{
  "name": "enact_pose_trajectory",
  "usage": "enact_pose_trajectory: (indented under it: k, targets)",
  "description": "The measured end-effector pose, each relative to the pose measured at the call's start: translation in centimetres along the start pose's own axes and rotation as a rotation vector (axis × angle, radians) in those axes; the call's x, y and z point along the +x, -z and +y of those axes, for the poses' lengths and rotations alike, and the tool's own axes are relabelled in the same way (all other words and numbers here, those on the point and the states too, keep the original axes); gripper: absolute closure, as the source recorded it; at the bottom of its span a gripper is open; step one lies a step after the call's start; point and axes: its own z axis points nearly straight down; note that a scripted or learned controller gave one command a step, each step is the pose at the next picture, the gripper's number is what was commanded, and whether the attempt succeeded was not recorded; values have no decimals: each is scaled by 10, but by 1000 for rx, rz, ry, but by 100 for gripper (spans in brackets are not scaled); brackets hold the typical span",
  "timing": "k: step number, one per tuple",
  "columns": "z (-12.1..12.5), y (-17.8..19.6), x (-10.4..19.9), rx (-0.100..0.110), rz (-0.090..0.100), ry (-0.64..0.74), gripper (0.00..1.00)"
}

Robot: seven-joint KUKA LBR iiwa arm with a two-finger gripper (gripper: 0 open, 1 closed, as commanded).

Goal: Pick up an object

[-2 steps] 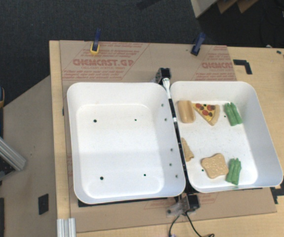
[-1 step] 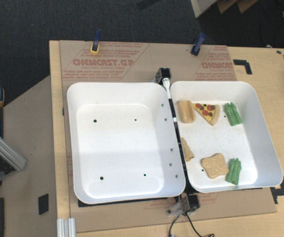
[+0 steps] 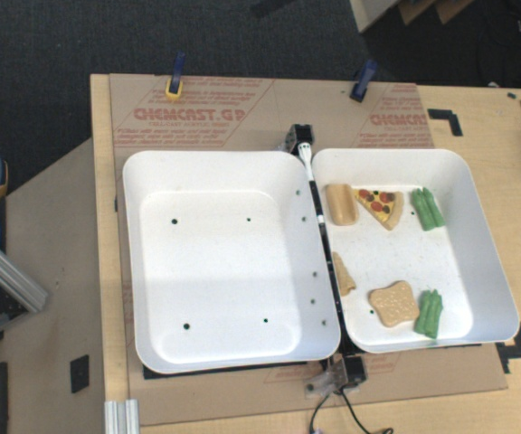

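Note:
The right bin (image 3: 478,242) holds several toy foods. A tan bread roll (image 3: 339,203) lies at its far left, with a pizza slice (image 3: 380,205) just to its right and a green vegetable (image 3: 427,209) beyond that. Nearer the front lie a slice of toast (image 3: 393,303) and a second green vegetable (image 3: 430,313) touching its right side. A small tan piece (image 3: 342,274) rests against the bin's left wall.
The left bin (image 3: 143,269) sits beside the right one on a brown board (image 3: 242,107). Two clamps (image 3: 176,77) (image 3: 364,80) grip the board's far edge. A cable runs off the front edge (image 3: 337,396). Grey metal rails (image 3: 3,265) stand at the left.

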Motion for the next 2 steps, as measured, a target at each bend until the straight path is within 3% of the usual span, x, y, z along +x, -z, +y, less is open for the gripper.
enact_pose_trajectory:
  k: [2]
  targets:
    - [2,22,1,-10,-6,3,100]
